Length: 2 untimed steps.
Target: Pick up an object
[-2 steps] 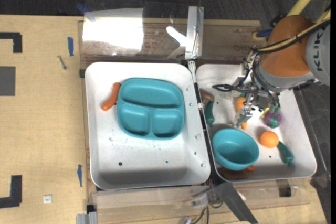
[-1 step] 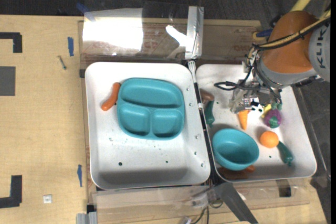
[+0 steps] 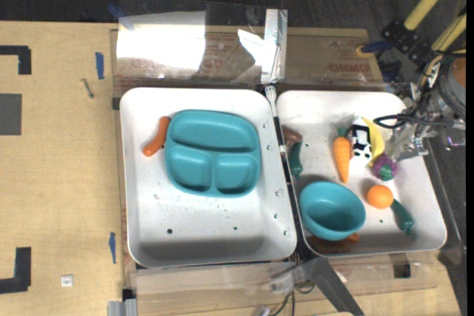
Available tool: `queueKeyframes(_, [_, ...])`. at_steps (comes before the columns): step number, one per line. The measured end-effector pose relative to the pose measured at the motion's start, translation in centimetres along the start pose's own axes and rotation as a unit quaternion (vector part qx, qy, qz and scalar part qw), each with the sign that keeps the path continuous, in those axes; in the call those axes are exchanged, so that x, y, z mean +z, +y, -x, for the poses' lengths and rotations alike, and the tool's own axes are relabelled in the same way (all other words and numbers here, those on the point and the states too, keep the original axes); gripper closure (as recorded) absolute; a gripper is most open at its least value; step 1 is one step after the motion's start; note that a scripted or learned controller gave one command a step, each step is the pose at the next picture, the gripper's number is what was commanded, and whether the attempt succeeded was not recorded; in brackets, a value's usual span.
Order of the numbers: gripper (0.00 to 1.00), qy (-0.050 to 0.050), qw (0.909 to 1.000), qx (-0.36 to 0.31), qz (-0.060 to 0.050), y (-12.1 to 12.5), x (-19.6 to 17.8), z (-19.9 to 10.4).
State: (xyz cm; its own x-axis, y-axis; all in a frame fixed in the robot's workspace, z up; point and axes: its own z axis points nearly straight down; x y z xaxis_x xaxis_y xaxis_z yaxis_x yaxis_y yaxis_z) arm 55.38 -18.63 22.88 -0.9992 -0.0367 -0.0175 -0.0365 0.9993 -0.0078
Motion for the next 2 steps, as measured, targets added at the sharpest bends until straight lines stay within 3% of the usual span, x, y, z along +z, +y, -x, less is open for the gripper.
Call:
queueKeyframes(1, [0.00,0.005,1.0000,-0.003,0.003,0.4,0.5,-0.1])
queueKeyframes(2, [0.00,0.002,1.0000,-0.001,0.003,2.3,11.3,-0.2])
